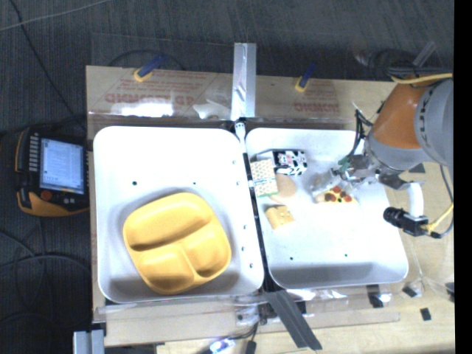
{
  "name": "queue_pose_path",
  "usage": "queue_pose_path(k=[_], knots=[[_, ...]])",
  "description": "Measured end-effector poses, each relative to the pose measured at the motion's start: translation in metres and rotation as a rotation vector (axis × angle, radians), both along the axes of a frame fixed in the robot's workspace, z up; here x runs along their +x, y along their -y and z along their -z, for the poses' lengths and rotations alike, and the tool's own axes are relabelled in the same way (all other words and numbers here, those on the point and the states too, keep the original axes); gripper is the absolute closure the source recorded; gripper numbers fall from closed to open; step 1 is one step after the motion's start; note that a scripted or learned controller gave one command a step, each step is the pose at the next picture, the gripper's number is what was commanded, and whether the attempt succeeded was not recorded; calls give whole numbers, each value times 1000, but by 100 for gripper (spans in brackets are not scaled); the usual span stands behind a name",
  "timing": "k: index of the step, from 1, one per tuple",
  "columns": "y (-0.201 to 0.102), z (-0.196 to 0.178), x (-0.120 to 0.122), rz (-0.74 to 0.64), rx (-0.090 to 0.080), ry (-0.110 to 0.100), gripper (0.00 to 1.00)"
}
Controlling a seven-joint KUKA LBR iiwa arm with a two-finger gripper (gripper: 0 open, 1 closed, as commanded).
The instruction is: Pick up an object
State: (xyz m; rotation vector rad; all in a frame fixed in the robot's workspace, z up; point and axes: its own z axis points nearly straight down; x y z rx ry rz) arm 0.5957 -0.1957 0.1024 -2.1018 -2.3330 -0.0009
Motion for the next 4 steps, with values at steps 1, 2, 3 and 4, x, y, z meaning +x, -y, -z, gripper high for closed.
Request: queue_pose_path(k=[1, 2, 3, 4], knots=[[-26, -113, -65, 178, -3, -1, 100], [-26, -113, -65, 178, -2, -2, 0], [-8, 2, -58, 267, -2, 7, 0], [-9, -8, -56, 265, -1, 9, 100]])
